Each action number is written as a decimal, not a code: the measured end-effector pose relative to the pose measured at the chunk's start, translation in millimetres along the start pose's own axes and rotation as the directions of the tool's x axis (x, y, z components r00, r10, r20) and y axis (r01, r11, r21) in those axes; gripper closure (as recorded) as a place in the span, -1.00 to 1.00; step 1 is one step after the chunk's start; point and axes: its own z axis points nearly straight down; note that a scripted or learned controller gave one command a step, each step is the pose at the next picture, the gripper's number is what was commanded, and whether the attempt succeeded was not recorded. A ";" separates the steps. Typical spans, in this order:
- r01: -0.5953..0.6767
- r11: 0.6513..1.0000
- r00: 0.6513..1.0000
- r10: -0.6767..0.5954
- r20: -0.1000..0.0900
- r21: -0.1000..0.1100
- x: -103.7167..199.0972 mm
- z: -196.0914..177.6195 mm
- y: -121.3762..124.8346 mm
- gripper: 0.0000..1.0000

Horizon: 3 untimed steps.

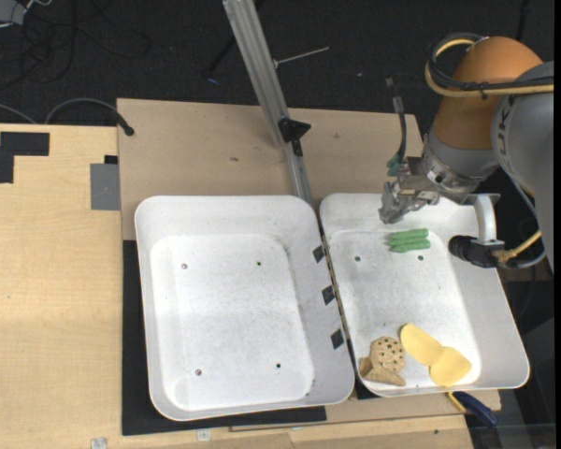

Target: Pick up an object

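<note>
One green object, flat and ridged, lies in the far part of the right bin, close to that bin's back wall. My gripper hangs just above and beside it, at its far-left end, and nothing sits between my fingers; whether they are apart or together I cannot tell from this slant. My grey arm comes in from the right, its orange band high above the wrist.

At the near end of the same bin lie three more things: two yellow pieces, rounded and overlapping, and one tan speckled piece touching the bin's near-left corner area, just beside the yellow pair. That makes four objects in the right bin, the green one well apart from the other three.

The left bin sits touching its neighbour along a shared edge, where three small black clips mark the seam. One metal rail slants up from between the two bins toward the back of the bench.
</note>
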 end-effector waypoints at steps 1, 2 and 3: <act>0.000 1.000 1.000 0.000 0.001 -0.001 -1.7 -53.2 0.9 1.00; 0.002 1.000 1.000 -0.002 -0.003 0.008 48.0 -39.8 -20.1 1.00; 0.003 1.000 1.000 -0.003 -0.003 0.008 104.6 -34.7 -32.1 1.00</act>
